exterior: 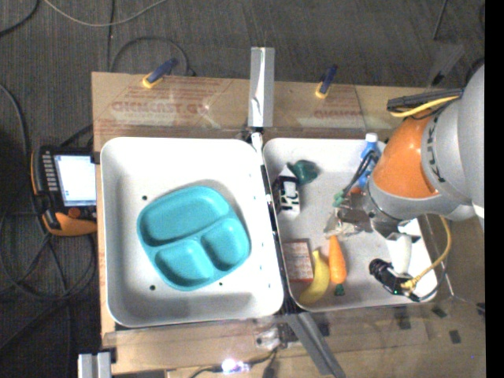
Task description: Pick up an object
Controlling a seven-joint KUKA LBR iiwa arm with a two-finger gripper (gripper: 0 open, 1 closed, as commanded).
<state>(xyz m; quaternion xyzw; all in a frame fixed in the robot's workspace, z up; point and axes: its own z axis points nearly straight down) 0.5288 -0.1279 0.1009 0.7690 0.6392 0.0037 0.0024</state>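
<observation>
You have the end effector (344,215) down in the right bin (354,150), low over its middle, but nothing is lifted yet as far as this view shows. Its tip is a dark cluster under the grey wrist, and you cannot tell from here whether it is spread wide, drawn narrow, or holding anything, so treat the pick as not yet done.

The nearest candidate is the carrot (337,263), lying just below the end effector toward the near edge of the bin, with the banana (316,279) touching or almost touching it on the far side from the arm. A red-brown packet (296,258) lies beyond the banana, against the bin wall. Farther from the end effector, toward the back of the bin, sit a teal object (303,171) and a small black-and-white item (287,194). A blue-and-white bottle (368,157) stands close to the arm's orange band.

All these rest on the bin floor. The teal divided tray (194,236) sits in the left bin (118,160), well apart from the end effector. What remains for you is the whole pick: closing on one object and raising it clear.
</observation>
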